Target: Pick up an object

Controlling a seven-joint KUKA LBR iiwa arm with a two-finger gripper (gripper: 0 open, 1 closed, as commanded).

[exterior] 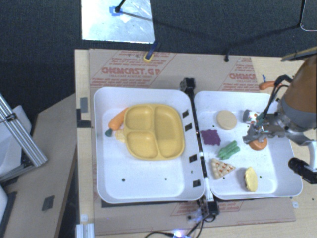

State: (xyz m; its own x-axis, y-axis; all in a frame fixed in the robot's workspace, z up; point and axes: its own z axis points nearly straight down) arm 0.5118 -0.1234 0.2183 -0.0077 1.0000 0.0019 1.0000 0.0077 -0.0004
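Yellow toy point(251, 178) lay nearest; gripper point(257, 133) hovered over orange piece point(258, 144), finger state unclear; it should descend centred.

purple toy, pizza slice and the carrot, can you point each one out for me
purple toy point(211, 137), camera view, on the middle of its top face
pizza slice point(222, 168), camera view, on the centre of the wedge
carrot point(118, 119), camera view, on the orange body beside the yellow tray

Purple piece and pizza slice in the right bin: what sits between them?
Camera view: the green piece lies roughly between the purple piece and pizza slice, offset to the right.
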